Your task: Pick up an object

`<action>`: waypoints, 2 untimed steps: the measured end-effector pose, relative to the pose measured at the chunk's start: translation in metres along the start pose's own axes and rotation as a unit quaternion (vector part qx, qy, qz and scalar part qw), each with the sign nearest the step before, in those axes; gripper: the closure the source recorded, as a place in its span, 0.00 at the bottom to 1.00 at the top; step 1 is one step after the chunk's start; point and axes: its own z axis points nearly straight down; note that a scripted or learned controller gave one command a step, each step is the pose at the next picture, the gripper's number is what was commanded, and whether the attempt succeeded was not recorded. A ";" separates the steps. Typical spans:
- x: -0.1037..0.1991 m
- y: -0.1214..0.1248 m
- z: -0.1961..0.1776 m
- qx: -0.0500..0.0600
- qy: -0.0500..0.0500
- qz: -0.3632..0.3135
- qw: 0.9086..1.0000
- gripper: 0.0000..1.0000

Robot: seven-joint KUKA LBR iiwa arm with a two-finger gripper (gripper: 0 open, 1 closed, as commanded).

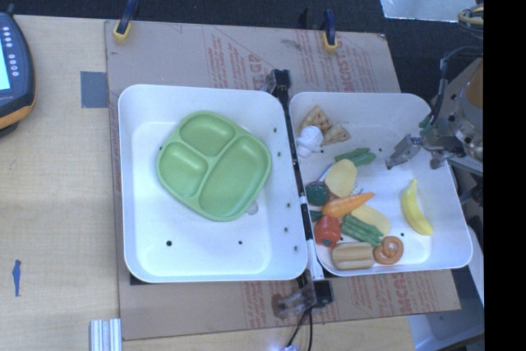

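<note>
Tool (408, 150) above banana (415, 210)

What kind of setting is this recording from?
Most likely a robotics lab bench set up for grasping trials: two white bins clamped to a board, toy food such as a banana and a carrot, and a handheld control pendant at the bench edge.
</note>
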 end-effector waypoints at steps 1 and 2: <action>-0.006 -0.029 0.065 0.000 0.000 0.001 1.000 0.00; -0.006 -0.043 0.080 -0.003 0.000 0.001 1.000 0.00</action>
